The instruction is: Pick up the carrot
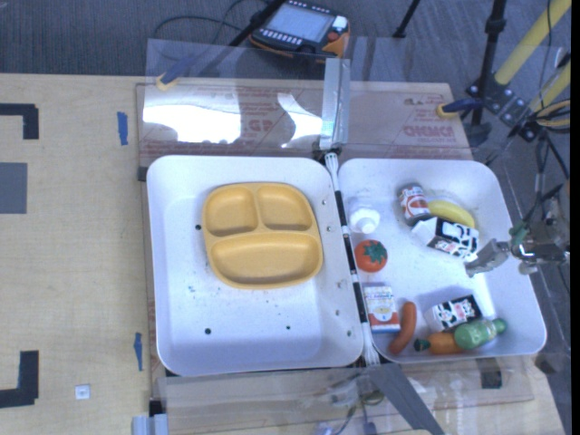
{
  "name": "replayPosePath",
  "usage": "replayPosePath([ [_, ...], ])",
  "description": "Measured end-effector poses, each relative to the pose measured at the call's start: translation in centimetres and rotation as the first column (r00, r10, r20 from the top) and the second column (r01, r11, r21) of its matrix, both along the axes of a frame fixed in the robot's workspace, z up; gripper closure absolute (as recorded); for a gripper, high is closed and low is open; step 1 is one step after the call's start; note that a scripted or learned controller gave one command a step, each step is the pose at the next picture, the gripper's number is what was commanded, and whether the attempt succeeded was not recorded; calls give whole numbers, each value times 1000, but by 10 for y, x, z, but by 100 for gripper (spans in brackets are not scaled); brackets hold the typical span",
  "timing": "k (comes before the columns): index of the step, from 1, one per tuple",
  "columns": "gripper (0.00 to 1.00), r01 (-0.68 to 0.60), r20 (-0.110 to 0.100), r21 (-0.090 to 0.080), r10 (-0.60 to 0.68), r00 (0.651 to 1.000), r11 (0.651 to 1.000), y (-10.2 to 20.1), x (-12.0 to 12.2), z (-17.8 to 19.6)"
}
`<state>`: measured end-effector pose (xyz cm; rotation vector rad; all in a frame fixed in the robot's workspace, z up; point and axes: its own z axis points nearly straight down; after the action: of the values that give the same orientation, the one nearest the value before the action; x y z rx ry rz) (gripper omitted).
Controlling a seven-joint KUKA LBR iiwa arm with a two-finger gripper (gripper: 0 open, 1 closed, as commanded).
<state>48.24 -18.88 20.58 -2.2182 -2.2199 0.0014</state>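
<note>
Looking down on a pale wooden worktop (pixel 72 270) marked with black corner brackets and bits of blue tape. Two shallow white bins side by side at centre: left bin (pixel 172 333) carrying a yellow divided tray (pixel 263 234) and some dark specks, right bin (pixel 512 324) crowded with toy food. Over on the right edge, pincer (pixel 489 256) poking in above the right bin's rim, near a black-and-white carton (pixel 451 236); whether apart or together, cannot tell. Down at the front of the right bin, carrot (pixel 441 343) lying flat, orange, squeezed between a red sausage (pixel 405 328) on its left and a green bottle (pixel 478 333) on its right, just beside both, well apart from the pincer. Second black-and-white carton (pixel 455 311) just behind the carrot. Further back: tomato (pixel 371 256), white cup (pixel 365 220), small juice box (pixel 380 304), red can (pixel 415 203), banana (pixel 451 213). Behind the bins, a clear panel (pixel 236 107) catching glare, brown cardboard (pixel 399 120), a teach pendant (pixel 299 27) on grey carpet (pixel 91 16), tripod legs (pixel 497 25) and yellow cable (pixel 535 34) at top right.
</note>
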Motion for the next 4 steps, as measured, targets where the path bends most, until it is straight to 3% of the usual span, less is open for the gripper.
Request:
replayPosePath([
  [1, 0, -158, 9, 8, 158, 987, 987, -22, 1, -110],
  [2, 100, -153, 9, 0, 153, 988, 988, -25, 1, -101],
  [3, 100, 321, 4, 2, -321, 947, 947, -32, 17, -118],
  [4, 100, 398, 3, -3, -398, 917, 917, 11, -3, -41],
])
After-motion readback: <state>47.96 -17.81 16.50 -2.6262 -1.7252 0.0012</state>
